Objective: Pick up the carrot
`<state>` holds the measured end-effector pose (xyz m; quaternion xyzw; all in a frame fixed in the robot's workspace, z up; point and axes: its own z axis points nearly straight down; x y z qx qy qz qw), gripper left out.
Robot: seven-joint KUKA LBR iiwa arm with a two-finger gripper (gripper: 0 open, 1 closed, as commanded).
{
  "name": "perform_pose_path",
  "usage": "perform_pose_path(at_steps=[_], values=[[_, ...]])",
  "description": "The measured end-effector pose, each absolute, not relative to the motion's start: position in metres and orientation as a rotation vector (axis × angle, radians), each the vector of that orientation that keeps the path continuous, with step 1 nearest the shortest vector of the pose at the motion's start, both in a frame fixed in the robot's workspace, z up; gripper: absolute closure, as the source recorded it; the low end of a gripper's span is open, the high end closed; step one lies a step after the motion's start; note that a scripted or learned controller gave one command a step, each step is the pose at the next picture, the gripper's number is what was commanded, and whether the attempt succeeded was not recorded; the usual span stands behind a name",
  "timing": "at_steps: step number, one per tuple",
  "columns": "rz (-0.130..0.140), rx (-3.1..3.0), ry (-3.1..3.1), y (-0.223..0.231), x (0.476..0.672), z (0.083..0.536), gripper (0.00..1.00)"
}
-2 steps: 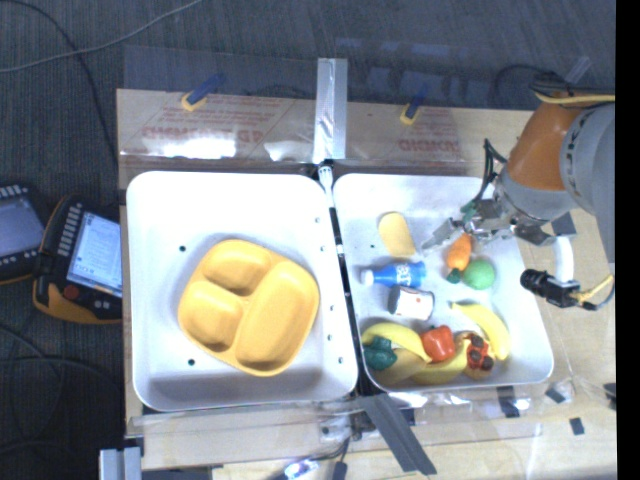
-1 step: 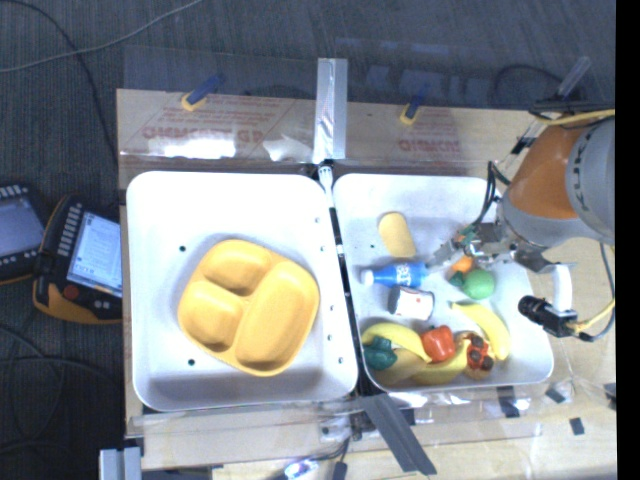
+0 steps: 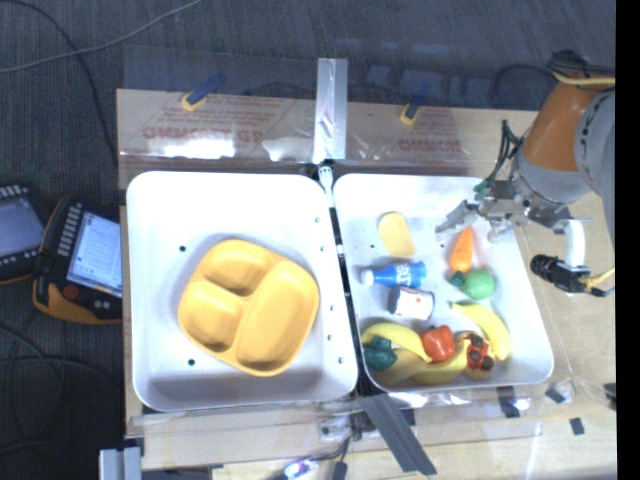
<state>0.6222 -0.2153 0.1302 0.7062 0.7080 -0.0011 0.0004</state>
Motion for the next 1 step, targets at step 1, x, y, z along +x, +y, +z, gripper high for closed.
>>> perform_pose_path(at_steps=[1], values=[[0.017, 2.003, 2.417, -0.2131, 0.6188, 0.0923, 0.0]])
